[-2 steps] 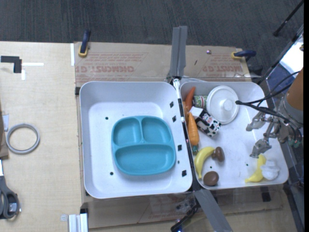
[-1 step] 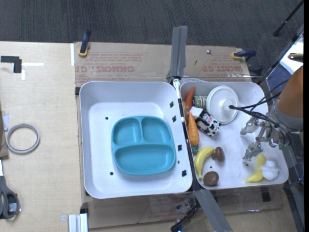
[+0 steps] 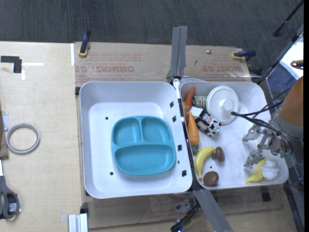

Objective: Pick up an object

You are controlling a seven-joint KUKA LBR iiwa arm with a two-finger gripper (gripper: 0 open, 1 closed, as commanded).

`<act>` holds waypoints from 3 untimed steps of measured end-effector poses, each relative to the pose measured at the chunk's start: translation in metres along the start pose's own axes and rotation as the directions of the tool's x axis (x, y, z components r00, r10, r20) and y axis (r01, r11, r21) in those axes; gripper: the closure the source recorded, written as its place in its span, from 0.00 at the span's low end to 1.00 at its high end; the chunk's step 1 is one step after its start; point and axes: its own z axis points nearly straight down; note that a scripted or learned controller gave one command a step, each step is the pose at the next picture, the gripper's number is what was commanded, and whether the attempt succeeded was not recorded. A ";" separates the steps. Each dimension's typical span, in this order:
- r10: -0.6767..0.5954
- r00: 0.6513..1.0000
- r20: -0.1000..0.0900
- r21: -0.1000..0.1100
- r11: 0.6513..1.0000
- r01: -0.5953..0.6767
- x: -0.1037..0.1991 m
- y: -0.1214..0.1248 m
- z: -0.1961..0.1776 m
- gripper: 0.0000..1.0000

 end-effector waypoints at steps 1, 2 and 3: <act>-0.003 1.000 0.003 0.001 1.000 0.003 -0.001 0.001 -0.009 1.00; 0.117 0.993 0.000 0.000 0.993 -0.117 0.008 -0.002 0.000 1.00; 0.200 0.980 0.002 0.000 0.980 -0.200 -0.066 0.060 0.000 1.00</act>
